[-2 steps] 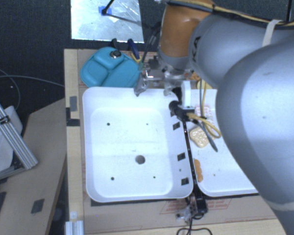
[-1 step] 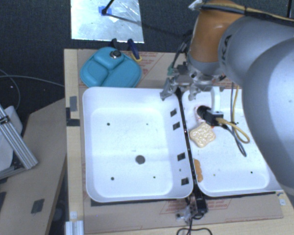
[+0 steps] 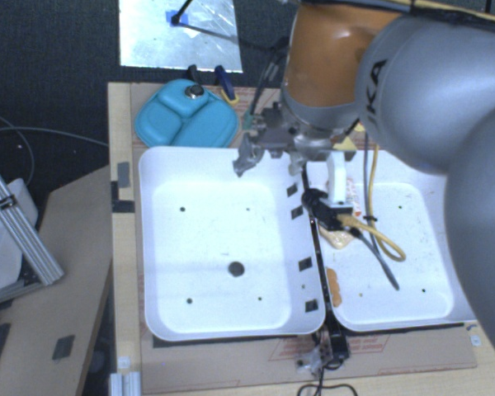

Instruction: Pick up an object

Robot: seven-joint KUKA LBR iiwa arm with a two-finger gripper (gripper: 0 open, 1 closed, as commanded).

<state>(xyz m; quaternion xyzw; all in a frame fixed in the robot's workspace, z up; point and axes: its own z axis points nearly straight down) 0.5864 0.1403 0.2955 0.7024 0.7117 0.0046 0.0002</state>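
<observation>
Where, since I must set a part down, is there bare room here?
Left bin: bare all round the small dark disc near its middle. Right bin: crowded with tan pieces by the divider, free toward its front right.

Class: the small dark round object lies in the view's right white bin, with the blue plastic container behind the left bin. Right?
No: the camera view shows the small dark round object in the left white bin. The blue plastic container is as stated.
</observation>
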